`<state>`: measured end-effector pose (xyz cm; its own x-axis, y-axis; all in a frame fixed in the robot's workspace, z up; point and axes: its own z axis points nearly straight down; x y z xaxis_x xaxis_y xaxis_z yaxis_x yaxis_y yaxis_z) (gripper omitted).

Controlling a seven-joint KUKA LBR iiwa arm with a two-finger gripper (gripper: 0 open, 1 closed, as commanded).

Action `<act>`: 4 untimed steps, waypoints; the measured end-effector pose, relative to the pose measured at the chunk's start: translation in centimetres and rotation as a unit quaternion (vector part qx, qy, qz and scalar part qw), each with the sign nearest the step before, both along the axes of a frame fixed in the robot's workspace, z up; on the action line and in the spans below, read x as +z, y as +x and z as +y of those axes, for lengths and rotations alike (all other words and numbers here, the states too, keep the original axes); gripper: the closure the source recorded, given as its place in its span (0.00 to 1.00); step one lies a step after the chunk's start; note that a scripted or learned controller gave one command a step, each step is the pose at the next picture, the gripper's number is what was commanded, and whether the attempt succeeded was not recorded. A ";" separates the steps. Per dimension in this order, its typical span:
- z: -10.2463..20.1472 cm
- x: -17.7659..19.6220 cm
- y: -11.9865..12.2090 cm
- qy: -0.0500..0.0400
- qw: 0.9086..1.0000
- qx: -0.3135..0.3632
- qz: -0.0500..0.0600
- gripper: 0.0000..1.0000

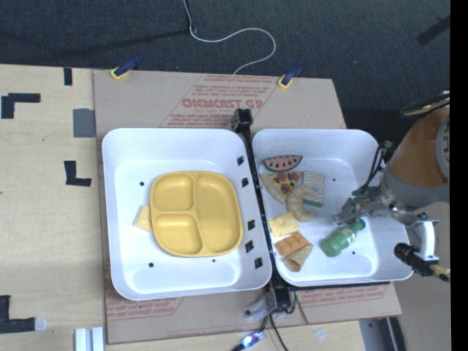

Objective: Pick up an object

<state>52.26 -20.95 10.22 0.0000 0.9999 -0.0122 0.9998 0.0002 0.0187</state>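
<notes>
The right bin [365, 148] holds several toy foods: a watermelon slice [282, 163], a pizza slice [282, 185], a beige peanut-shaped piece [300, 205], a yellow cheese block [284, 226], an orange waffle piece [293, 250] and a green bottle [341, 239]. My gripper [352, 207] hangs low at the bin's right side, just above and right of the green bottle. Nothing shows between its fingertips. The grey arm with its orange band [424, 148] comes in from the right.
The left bin [121, 196] carries a yellow divided plate [196, 213] with a pale yellow wedge [142, 217] tucked under its left edge. Both bins rest on a cardboard sheet [212, 101]. A white cable [234, 39] loops behind.
</notes>
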 end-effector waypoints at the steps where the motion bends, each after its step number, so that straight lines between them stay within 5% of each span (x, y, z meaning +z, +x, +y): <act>1: 0.3 4.3 0.5 0.006 1.000 0.001 0.008 1.00; 2: -0.1 10.5 0.2 0.005 1.000 0.001 0.007 1.00; 3: 0.0 12.3 0.2 0.006 1.000 0.001 0.009 1.00; 4: 3.7 11.3 3.3 0.006 1.000 0.002 0.010 1.00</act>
